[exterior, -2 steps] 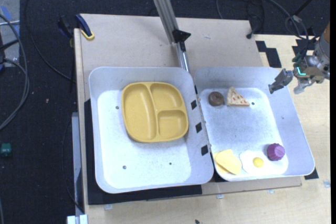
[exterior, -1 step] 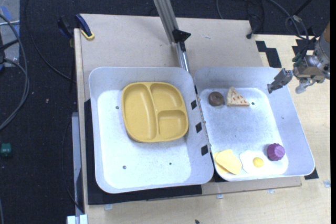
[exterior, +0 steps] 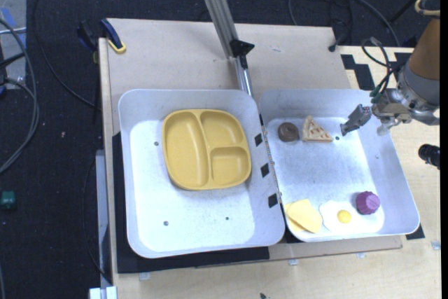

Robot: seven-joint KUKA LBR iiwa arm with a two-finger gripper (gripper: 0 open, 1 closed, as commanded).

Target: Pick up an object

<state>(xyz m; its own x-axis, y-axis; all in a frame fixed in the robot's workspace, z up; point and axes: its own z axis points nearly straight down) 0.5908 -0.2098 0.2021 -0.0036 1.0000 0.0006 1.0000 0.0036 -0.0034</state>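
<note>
Pizza slice (exterior: 317, 131), just left of the hand (exterior: 365, 119), apart

Even, diffuse light is falling from overhead, and the bench (exterior: 175, 52) and both white bins are reading bright while the dark floor (exterior: 49, 150) around them is sinking almost to black. The left bin (exterior: 140, 220) is glaring mildly along its pale floor (fine speckle is still showing). Shadows are staying short and soft, hugging the yellow tray (exterior: 207, 149) and the small items. The picture is looking slightly soft and grainy throughout, and the arm (exterior: 423, 70) at the right is blurring a little.
</note>
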